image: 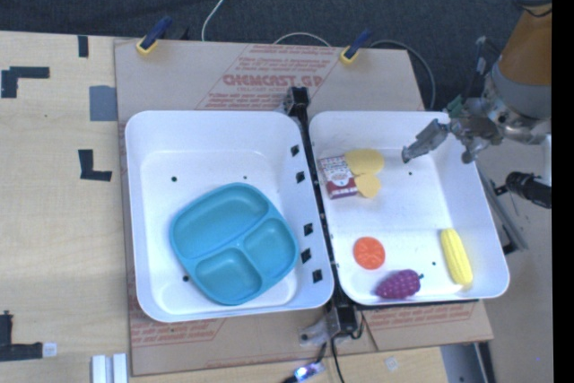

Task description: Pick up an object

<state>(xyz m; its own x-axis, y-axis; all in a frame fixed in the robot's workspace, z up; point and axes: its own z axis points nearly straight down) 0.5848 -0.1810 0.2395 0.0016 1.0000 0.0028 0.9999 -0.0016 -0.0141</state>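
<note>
1. I'm looking down on two white bins side by side; the left bin carries a blue divided plate lying flat, slightly turned.
2. The right bin has the loose pieces: a small red and white carton near the dividing wall, with a pale yellow toy piece touching its right side and a smaller yellow bit just below that.
3. Toward the front of that bin I see an orange round piece, a purple bunch of grapes just beside it toward the front rim, and a yellow corn cob lying along the right wall, apart from the others.
4. The arm comes in at the right; its gripper hangs over the right bin's back right corner, clear of every object.
5. Two fingers point out from the wrist, splayed wide apart, and nothing sits between them.
6. The pale yellow piece is the nearest object to the gripper, to its left.
</note>
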